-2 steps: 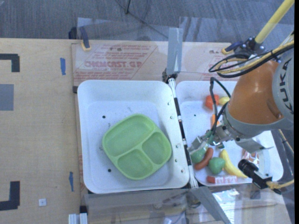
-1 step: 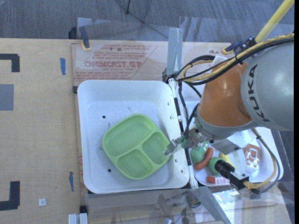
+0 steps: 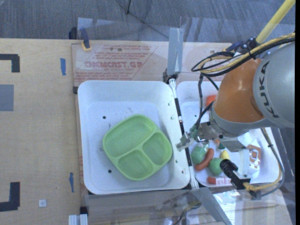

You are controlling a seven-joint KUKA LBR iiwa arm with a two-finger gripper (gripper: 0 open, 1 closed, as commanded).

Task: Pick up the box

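The box (image 3: 252,160), a small white carton with orange print, lies at the right end of the right bin (image 3: 187,108), partly under the arm. My gripper (image 3: 193,139) hangs low over that bin's left side, close to the divider between the two bins, and well left of the box. Right under and beside it sit a green toy (image 3: 200,151), a red-orange sausage-shaped piece (image 3: 205,160) and a green ball (image 3: 215,165). The orange wrist section (image 3: 236,97) covers the bin's middle and hides what lies there.
The left bin (image 3: 89,125) holds a light green divided plate (image 3: 137,147). A red and white flat item (image 3: 219,180) lies at the right bin's front edge, and an orange piece (image 3: 210,99) near its back. Black cables (image 3: 220,60) loop above the arm.
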